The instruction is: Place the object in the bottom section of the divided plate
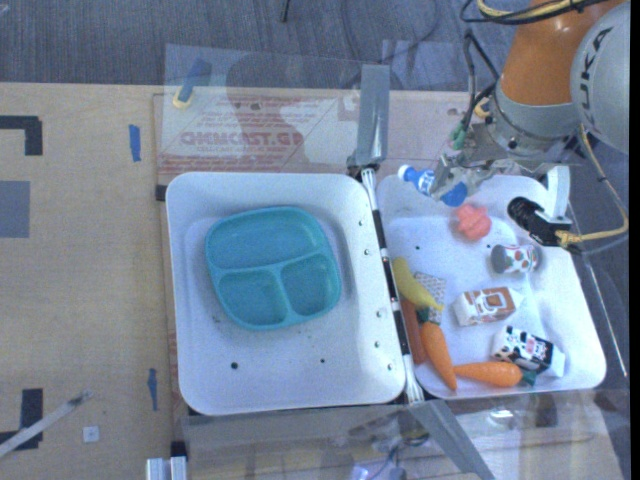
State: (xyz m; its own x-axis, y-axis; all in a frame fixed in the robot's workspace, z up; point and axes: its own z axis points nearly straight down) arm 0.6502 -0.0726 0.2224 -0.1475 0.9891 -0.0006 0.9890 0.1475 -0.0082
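Note:
A teal divided plate (272,266) lies in the left bin (190,368), with one long section at the top and two smaller ones below. My gripper (453,180) hangs over the far left corner of the right bin (585,353). It is just right of a small blue-and-white bottle (415,178) and just above a pink toy (471,221). Nothing shows held in it.
The right bin holds a yellow corn cob (415,283), two carrots (437,355), a small brown carton (485,306), a black-and-white carton (527,349) and a small can (512,259). A metal divider (372,128) stands behind the bins. Cables (545,230) trail at the right.

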